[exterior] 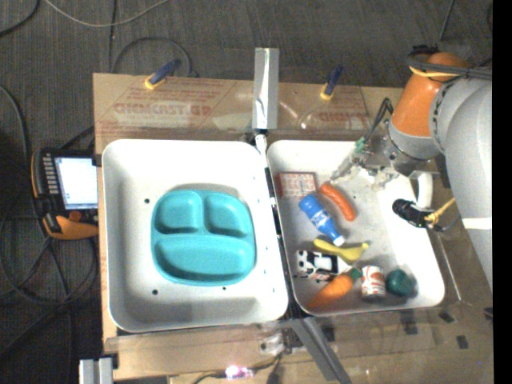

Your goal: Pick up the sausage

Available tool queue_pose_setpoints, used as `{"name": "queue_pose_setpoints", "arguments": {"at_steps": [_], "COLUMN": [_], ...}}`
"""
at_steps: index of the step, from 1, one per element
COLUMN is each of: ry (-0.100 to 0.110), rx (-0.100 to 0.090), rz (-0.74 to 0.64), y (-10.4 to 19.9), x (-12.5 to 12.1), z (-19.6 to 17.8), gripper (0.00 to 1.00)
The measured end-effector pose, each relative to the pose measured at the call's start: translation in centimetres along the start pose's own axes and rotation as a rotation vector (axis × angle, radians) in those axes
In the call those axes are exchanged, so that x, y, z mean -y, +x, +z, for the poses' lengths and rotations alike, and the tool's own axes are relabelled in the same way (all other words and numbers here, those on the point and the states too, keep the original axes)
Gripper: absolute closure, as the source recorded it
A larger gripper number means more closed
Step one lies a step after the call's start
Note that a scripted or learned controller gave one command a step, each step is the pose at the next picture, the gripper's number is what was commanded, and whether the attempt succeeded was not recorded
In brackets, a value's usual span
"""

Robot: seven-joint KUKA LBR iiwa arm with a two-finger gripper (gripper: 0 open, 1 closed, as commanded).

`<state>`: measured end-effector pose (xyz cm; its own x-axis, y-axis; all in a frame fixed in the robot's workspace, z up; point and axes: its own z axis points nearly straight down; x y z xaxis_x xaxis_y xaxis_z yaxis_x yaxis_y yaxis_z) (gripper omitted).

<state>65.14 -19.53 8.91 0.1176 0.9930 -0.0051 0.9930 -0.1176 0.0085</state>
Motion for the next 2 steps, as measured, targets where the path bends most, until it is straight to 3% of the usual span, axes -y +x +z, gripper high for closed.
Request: {"name": "queue_pose_setpoints", "arguments": {"at_steps": [2], "ry": [-0.004], "rx": [0.000], "rz": [-0.007], "y": [3.3], "x": [5.8], "z": [-0.2], "gripper": [0.00]}}
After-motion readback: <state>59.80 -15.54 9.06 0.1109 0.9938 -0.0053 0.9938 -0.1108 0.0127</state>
